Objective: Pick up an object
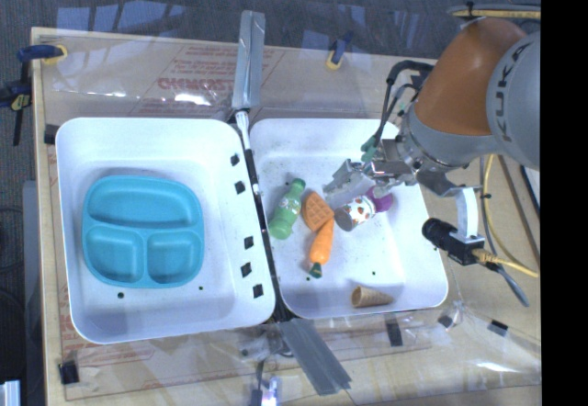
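Two shallow white bins sit side by side on the bench, the left bin (73, 303) holding a blue three-compartment tray (142, 230) at its centre. The grey-and-orange arm (478, 87) reaches in from three o'clock over the right bin (418, 285). Its gripper (354, 184) hangs low near that bin's centre, just above a small round white object (358, 210); whether the fingers are apart or together cannot be told. At the gripper's nine o'clock lies a green bottle (287, 209), with a waffle piece (317, 208) and a carrot (321, 248) beside it. An ice-cream cone (370, 297) rests at six o'clock, near the front rim.
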`<state>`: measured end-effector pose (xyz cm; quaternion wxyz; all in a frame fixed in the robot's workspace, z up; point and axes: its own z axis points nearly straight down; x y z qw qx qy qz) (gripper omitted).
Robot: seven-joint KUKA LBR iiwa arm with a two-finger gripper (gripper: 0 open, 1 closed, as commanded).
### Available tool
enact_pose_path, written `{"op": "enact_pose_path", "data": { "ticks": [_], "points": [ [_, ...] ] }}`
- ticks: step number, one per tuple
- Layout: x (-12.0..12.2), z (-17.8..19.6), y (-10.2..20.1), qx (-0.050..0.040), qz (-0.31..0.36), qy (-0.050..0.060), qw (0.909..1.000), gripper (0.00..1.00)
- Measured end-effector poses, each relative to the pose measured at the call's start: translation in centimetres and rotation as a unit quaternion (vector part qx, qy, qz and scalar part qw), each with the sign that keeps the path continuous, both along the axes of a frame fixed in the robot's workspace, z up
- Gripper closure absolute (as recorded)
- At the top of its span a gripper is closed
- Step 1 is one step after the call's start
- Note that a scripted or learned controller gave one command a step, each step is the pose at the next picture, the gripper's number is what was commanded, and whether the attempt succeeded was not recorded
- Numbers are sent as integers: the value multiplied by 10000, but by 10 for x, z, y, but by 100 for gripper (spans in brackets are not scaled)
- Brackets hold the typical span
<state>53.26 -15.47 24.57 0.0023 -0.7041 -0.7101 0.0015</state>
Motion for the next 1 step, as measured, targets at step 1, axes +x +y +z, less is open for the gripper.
{"op": "enact_pose_path", "data": {
  "ticks": [1],
  "points": [
    [1,-134,-2,-11,415,-24,9991,0]
  ]
}}
